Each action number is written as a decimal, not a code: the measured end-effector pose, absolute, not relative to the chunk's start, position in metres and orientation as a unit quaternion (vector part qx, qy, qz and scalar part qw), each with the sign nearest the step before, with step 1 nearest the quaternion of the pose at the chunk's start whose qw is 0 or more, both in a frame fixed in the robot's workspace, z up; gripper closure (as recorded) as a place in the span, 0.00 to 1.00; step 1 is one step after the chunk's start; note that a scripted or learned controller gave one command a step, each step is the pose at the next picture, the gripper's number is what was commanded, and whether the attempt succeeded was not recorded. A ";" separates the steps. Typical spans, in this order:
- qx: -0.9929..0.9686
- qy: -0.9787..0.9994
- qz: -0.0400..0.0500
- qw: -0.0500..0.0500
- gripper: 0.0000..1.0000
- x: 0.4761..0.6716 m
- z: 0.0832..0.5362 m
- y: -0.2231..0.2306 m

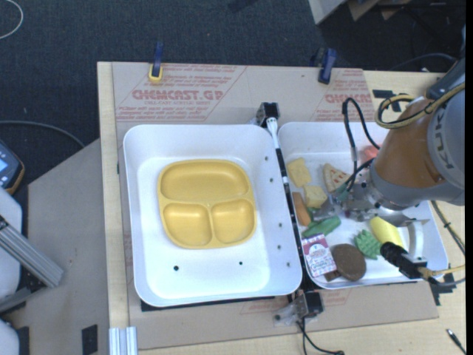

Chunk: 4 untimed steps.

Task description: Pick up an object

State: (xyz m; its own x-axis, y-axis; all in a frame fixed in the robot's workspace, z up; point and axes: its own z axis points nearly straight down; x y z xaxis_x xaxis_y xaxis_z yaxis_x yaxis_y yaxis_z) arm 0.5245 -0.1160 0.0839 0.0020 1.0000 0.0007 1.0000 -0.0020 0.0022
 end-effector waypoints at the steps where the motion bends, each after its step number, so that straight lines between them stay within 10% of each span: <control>1: 0.708 0.707 0.003 0.004 1.00 0.526 0.098 -0.116; 4: 0.707 0.708 0.001 0.003 1.00 0.534 0.226 -0.124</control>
State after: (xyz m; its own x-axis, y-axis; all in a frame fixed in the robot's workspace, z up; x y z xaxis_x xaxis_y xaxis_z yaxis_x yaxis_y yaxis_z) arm 0.5340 -0.1242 0.2265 -0.0012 1.0000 -0.0021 1.0000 0.0012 0.0057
